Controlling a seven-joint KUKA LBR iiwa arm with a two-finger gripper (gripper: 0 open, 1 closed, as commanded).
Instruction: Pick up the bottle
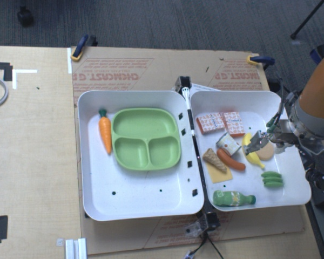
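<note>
Lying on its side at the near edge of the right bin (291, 196), the green bottle (233, 199) rested close to the divider, cap end pointing right. I noted a green ridged piece (272, 179) just beyond it to the right. Farther in, I observed a sausage (231, 159), a wedge-shaped brown item (215, 160) and a small grey-white block (227, 143) grouped near the bin's centre. The gripper (260, 142) sat over a yellow banana (252, 153) and a tan round item (265, 152), well apart from the bottle, which lay nearer the camera and to the left of it. I could not determine the gripper's state. Two red-and-white boxes (221, 122) lay at the far side. In the left bin (92, 166) I recorded a green divided plate (146, 138) and a carrot (105, 132) beside it.
</note>
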